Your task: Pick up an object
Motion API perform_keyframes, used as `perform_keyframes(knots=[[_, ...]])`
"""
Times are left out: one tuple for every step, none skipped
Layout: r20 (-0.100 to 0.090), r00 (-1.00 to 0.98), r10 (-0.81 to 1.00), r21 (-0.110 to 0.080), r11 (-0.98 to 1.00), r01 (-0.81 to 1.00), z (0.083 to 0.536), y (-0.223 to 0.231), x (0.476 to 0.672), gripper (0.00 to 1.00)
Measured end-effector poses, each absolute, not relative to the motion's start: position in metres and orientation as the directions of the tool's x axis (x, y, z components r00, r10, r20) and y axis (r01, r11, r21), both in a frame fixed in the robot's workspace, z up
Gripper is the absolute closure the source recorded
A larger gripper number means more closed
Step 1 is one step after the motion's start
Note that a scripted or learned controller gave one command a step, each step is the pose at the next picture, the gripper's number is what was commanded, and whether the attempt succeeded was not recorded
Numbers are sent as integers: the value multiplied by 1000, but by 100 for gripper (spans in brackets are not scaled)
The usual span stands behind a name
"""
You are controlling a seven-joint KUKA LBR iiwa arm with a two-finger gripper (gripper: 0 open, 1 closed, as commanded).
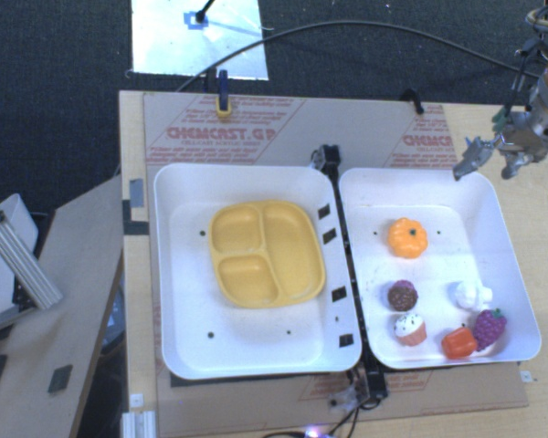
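The pincer hangs at the upper right of the frame, over the far right corner of the right bin, with its two metal fingers spread apart and nothing between them. Below it, the bin's smooth white floor carries a cluster of small toy foods: a ribbed orange pumpkin stands alone near the middle, well apart from the rest. Lower down sit a round, bumpy brown piece and, just beneath it, a cupcake with white frosting. Toward the lower right corner a lumpy white piece, a knobbly purple grape bunch and a glossy red-orange piece crowd close to the rim. The upper half of this bin lies open around the pumpkin. The left bin holds a yellow plastic tray with three rounded compartments. Both bins rest on a pale wooden table.
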State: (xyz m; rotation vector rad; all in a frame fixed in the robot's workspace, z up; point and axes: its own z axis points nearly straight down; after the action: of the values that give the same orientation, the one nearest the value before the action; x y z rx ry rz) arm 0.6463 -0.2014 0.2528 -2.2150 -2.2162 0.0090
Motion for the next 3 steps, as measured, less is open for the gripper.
perform_keyframes(knots=[[-1, -4, 1000, 2, 4, 1000, 261, -200, 648, 0], [0, -6, 1000, 0, 6, 1000, 212, -190, 651, 0], [0, -7, 1000, 0, 7, 1000, 152, -187, 657, 0]])
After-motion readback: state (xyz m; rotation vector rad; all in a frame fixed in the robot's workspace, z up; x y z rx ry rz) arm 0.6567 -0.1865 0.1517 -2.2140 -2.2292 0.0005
